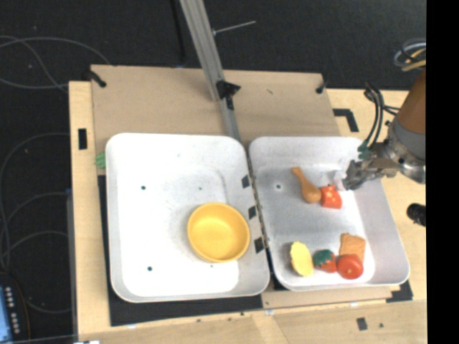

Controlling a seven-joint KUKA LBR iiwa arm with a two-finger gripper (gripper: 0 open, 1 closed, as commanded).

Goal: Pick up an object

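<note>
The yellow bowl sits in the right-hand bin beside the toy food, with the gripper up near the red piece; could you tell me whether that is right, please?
Not quite: the yellow bowl sits in the left bin, by itself. The toy food is in the right bin, and the gripper is indeed up near the red piece, as the camera view shows.

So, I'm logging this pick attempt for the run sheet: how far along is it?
Early stage. Done: the gripper has reached over the right bin, next to the small red piece and the tan drumstick-like toy. In hand: nothing visibly held. Left: grasping and lifting. All toys lie in the bin, and the yellow bowl sits in the left bin.
</note>
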